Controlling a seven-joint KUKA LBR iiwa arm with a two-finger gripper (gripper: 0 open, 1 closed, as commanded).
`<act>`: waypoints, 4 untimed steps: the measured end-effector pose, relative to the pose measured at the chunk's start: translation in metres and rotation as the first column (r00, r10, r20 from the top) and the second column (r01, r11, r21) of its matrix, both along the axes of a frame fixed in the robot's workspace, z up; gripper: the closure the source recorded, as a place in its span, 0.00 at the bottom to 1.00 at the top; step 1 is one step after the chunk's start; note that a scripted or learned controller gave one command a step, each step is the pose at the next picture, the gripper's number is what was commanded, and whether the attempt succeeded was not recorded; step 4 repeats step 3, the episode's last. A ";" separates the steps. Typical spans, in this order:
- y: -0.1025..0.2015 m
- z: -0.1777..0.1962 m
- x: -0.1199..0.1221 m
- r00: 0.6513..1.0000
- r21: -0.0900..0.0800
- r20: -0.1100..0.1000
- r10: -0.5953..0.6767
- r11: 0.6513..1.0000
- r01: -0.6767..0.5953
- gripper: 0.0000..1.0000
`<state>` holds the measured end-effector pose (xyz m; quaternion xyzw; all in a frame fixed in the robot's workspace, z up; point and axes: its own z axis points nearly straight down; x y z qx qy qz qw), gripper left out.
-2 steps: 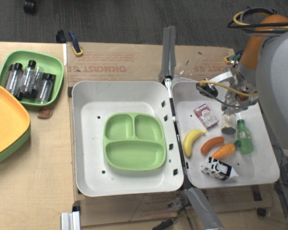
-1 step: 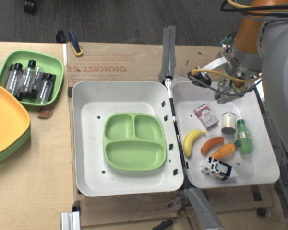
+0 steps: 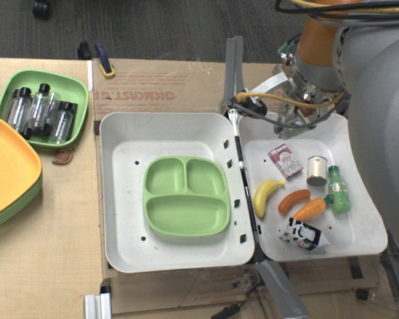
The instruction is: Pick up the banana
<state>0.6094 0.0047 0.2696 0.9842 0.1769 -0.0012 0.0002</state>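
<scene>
Dark grey carpet ran behind a pale wooden bench that carried two shallow white bins side by side. At the far edge of the right white bin the claw hung among yellow cable and dark linkage, below the orange band of the grey arm; whether it was apart or together could not be told from this slanted view, and nothing showed in it.

Nearest the claw lay a small red-and-white card packet, then a short cream cylinder and a green plastic bottle. Further toward the near side sat an orange-red sausage-shaped toy, an orange carrot-shaped toy and a black-and-white crumpled pouch.

The curved yellow banana lay flat on the floor of the right bin, close to the wall shared with the left white bin, just beside the sausage-shaped toy and apart from the packet. It lay nearer the camera than the claw and somewhat to the view's left, well apart from it.

As for progress, the pick looked not yet begun: the banana rested untouched, so the approach, descent, closing and lift all seemed left to do.

Outward again, a green divided plastic plate sat in the left bin, and on the bench's left stood a green tray of small dark-capped bottles and a stack of orange plates.
</scene>
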 end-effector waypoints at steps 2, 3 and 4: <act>-0.058 -0.016 -0.021 0.944 0.001 -0.002 0.331 0.944 -0.331 1.00; -0.076 -0.053 -0.034 0.997 0.000 -0.005 -0.074 0.997 0.074 1.00; -0.076 -0.053 -0.034 0.997 0.000 -0.005 -0.074 0.997 0.074 1.00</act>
